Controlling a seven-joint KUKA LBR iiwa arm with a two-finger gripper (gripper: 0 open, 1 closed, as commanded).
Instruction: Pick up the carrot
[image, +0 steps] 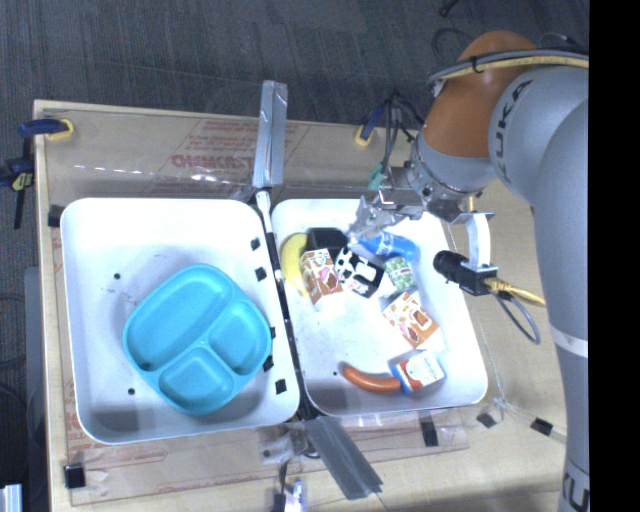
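Hovering over right bin clutter, gripper (372, 222); finger state unclear; carrot (367, 378) near front wall, unobstructed.

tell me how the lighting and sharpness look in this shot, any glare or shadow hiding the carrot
Camera view: even overhead light, soft overall focus. The white bins look bright, nearly washed out, with faint glare on the clear sheet behind them. The carrot lies unshadowed at the right bin's near edge, its outline readable. The gripper sits over the clutter, its fine detail blurred.
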